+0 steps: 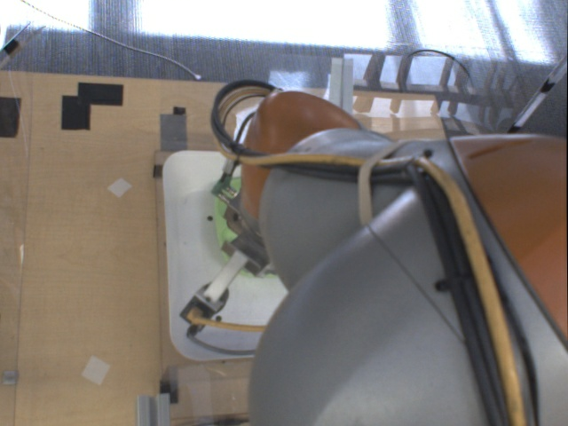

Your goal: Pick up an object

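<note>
The arm's grey and orange bulk covers most of the camera view. My gripper (236, 224) reaches down into the left white bin (182, 238), near its right side. A light green object (223, 233) lies in that bin, right against the gripper and largely hidden behind it. I cannot make out whether the gripper has hold of it.
The bin's left rim borders the tan bench top (89, 238), which carries black markers (89, 103) at the back left and small pale squares. The arm hides the right bin and everything to the right.
</note>
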